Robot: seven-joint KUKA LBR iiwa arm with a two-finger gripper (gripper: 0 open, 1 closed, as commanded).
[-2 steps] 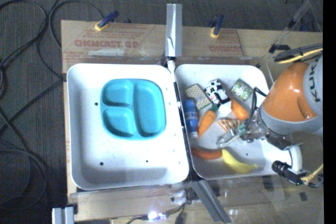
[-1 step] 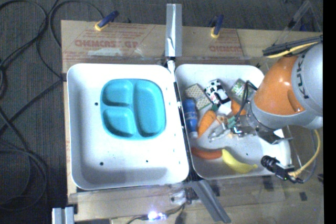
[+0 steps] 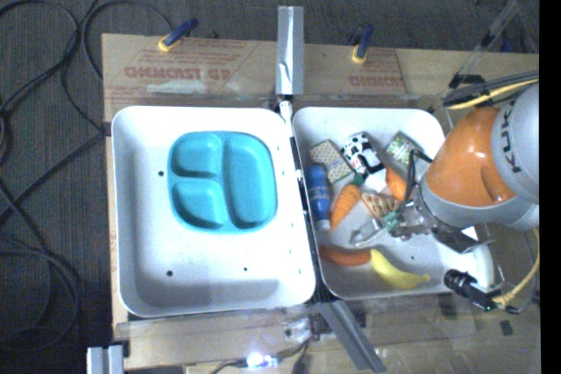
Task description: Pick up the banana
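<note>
The banana (image 3: 396, 271) lies flat near the front wall of the right bin (image 3: 421, 120), its left tip close beside a red-orange item (image 3: 344, 256). The hand (image 3: 379, 228) hangs just above and behind it, among piled toys, including a carrot (image 3: 345, 203) and a blue bottle (image 3: 317, 191). Whether it is open or closed cannot be told, and nothing is visibly held. Open floor lies right of the banana; the front wall limits approach. The left bin (image 3: 140, 276) carries a blue divided tray (image 3: 223, 179), well apart.
</note>
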